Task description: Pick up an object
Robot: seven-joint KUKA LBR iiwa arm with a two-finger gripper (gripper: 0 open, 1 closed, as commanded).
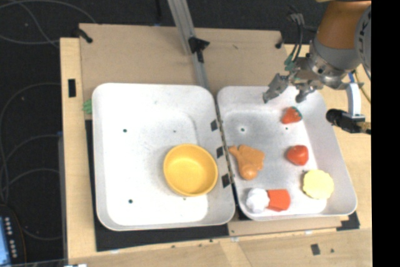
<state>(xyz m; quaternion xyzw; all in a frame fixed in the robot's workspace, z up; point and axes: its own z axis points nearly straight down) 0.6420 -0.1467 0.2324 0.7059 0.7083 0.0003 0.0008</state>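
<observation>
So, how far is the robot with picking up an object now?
Nothing looks picked up yet. The gripper hangs open above the far end of the right bin, with nothing between its fingers. Just below it lies a small red object, still on the bin floor. What is left is the whole grasp: coming down, closing on an object and lifting it.

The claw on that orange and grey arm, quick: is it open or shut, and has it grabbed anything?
Gripper: open, fingers spread, nothing between them; it hangs above the right bin, near a small red object.
</observation>
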